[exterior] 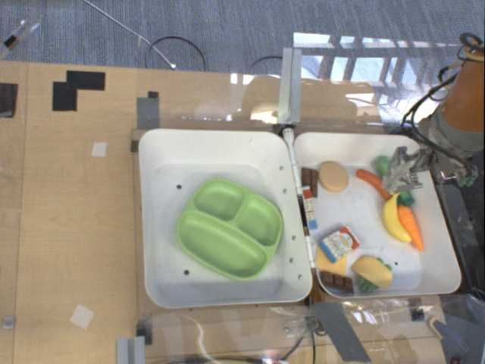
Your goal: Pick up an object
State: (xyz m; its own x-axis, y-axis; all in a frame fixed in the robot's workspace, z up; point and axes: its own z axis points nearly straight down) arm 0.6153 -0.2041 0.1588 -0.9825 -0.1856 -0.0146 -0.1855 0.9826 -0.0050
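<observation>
Camera view: the gripper (402, 174) hangs low at the far right of the right bin (447, 275), just beside a red sausage (370, 180), a banana (393, 219) and a carrot (411, 227); whether its fingers are apart or together I cannot tell. A clean pick (my judgement) calls for descending squarely over one item, clear of its neighbours. The left bin (163, 275) holds a green divided plate (230, 227), both bins standing on a pale wooden bench (68, 226) above grey carpet (227, 14).

A single fixed camera is looking down at a slant on the wooden bench (68, 226) from above its near edge, taking in both white bins: the left bin (163, 203) at frame centre, the right bin (439, 268) toward the right. Grey carpet (227, 14) is filling the top of the frame.
</observation>
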